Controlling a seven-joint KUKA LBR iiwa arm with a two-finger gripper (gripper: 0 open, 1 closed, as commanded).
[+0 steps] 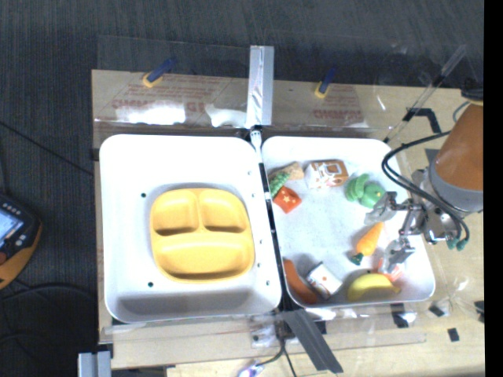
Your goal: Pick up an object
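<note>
— So why is the gripper (393, 230) sitting low over the right bin's (330, 146) near-right corner rather than the middle?

— My guess is that's where the toys crowd together. Its fingers stand apart, one by the upper end of the toy carrot (368, 240) and one lower down toward the yellow lemon-like fruit (369, 287). Nothing sits between them that I can make out, so I'd call it open and carrying nothing.

— Which piece is it after, then?

— Hard to say. The carrot lies tilted just left of the fingers, and the yellow fruit rests against the front wall just below them. Either could be the target; the carrot looks closest to the gap.

— And the rest of that bin?

— A green leafy toy (364, 189) lies up near the arm's side, a white and orange packet (326, 173) near the back wall, a small red block (287, 200) beside the dividing wall, and a white box with a brown piece (314, 280) at the front.

— Why is the left bin (126, 234) so bare?

— It holds a yellow divided tray (203, 232) lying flat in the middle, well apart from the toys. I'd judge it a drop spot, though the task only asks for a pick.

— Any risk?

— The carrot's slant and the nearby wall could let it slip out as the fingers close.
</note>
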